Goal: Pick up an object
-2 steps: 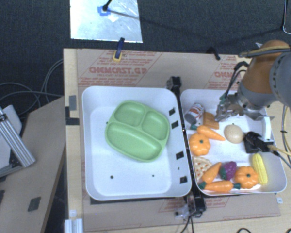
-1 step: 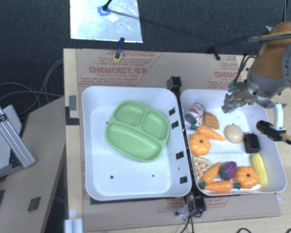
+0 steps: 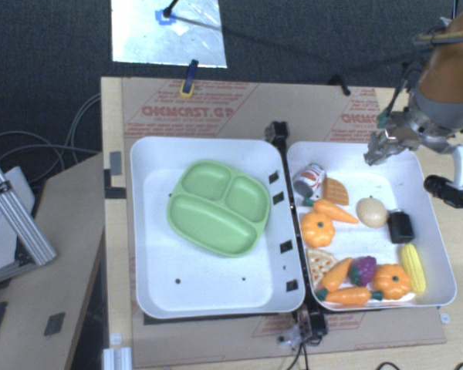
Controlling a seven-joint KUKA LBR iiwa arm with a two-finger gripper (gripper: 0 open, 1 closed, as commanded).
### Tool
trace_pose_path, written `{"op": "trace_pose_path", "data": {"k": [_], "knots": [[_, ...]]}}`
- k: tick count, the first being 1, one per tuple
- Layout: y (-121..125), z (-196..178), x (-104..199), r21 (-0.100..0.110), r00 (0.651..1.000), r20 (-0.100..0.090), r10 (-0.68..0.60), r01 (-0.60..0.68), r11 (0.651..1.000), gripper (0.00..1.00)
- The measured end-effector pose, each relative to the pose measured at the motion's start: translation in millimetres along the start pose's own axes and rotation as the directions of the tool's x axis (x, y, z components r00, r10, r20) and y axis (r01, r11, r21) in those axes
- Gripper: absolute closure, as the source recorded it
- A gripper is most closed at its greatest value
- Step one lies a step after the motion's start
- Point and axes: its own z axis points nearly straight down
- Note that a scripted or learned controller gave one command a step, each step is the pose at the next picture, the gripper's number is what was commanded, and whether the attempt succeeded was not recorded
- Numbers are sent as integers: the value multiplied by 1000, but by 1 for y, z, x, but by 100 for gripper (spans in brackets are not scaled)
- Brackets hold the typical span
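While poised above the far right corner of the right bin [image 3: 432, 230], claw [image 3: 376, 154] carrying nothing visible; apart or together, cannot tell. Below it in that bin: can [image 3: 309, 179], egg [image 3: 372, 211], pumpkin [image 3: 318, 229], corn [image 3: 413, 267]. Green tray [image 3: 218, 207] in the left bin [image 3: 150, 206].

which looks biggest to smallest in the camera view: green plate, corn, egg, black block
1. green plate, by far the largest
2. corn
3. egg
4. black block; egg and block look close in size, so that order is unsure
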Motion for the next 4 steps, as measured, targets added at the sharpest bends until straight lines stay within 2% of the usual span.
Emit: {"op": "trace_pose_path", "data": {"k": [2,3,4], "knots": [[-54,1,92,9,1000,-4,-4,4,1000,100],[-93,-11,130,9,1000,-4,-4,4,1000,100],[-124,7,153,12,1000,-3,-3,3,1000,100]]}}
